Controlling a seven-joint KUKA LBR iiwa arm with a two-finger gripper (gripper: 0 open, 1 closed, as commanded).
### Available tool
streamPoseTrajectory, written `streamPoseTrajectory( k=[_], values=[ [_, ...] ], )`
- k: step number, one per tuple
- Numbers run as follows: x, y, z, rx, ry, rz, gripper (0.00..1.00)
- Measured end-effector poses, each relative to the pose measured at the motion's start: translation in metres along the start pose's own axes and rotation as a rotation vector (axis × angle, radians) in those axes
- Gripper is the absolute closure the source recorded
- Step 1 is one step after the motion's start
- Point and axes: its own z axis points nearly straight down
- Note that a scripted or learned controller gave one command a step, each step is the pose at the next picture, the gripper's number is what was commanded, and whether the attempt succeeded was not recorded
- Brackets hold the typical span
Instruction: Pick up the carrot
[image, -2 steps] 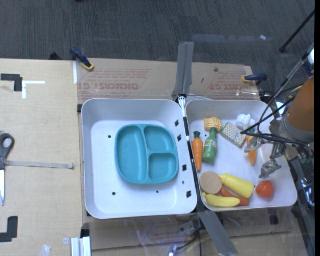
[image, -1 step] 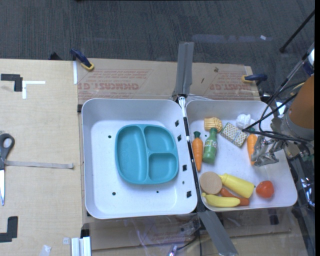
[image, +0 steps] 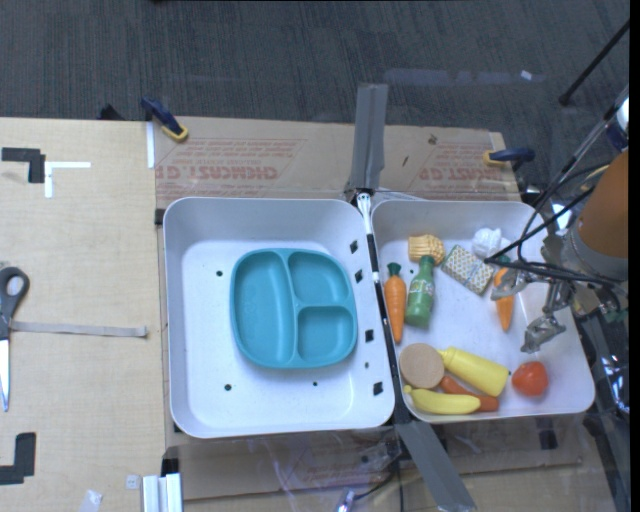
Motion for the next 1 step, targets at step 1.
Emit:
streamPoseTrajectory(
  k=[1],
  values=[
    [-0.002, 0.014, 0.0218, -0.006, 0.014, 0.203, 0.0]
  ],
)
